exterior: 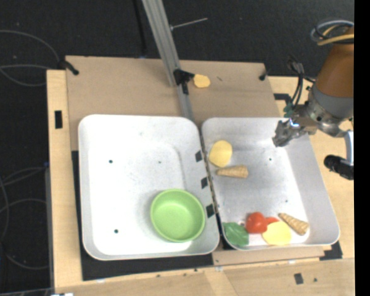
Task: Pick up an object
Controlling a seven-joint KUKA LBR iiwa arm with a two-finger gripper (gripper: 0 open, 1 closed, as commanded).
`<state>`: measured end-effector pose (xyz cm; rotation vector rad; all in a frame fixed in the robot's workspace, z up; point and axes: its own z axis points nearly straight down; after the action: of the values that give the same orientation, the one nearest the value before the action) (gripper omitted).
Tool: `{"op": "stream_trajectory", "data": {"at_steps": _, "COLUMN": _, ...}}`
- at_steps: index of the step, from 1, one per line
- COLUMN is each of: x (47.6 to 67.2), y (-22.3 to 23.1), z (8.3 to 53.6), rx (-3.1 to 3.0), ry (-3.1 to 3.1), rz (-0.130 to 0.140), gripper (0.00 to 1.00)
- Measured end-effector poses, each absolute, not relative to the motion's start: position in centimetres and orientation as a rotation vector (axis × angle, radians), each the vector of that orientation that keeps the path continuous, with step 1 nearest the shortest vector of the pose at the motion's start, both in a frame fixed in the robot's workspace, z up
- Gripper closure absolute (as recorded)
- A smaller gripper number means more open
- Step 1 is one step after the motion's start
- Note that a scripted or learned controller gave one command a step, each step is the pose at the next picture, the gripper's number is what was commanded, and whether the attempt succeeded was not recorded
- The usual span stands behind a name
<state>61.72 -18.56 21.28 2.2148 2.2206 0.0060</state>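
My gripper (283, 134) hangs over the far right part of the right bin (308, 171), with nothing seen between its fingers. In that bin a pale yellow round object (221, 153) lies near the left wall, with a tan cone (233, 172) just in front of it. Along the bin's near edge sit a green piece (235, 233), a red piece (256, 222), a yellow piece (277, 234) and a second tan cone (294, 223). All of these lie well away from the gripper.
A green bowl (177, 214) stands in the near right part of the left bin (111, 165). A small yellow object (201, 81) lies on the bench behind the bins, beside a slanted metal post (163, 36).
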Motion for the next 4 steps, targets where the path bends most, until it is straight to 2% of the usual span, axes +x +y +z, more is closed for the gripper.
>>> {"op": "stream_trajectory", "data": {"at_steps": 1, "x": 61.8, "y": -18.7, "z": 24.0, "rx": 2.215, "ry": 2.223, "rz": 0.005, "gripper": 1.0}}
{"op": "stream_trajectory", "data": {"at_steps": 3, "x": 61.0, "y": -7.6, "z": 24.1, "rx": 2.212, "ry": 2.231, "rz": 0.004, "gripper": 1.0}}
{"op": "stream_trajectory", "data": {"at_steps": 4, "x": 62.1, "y": -1.6, "z": 24.2, "rx": 2.211, "ry": 2.231, "rz": 0.004, "gripper": 1.0}}
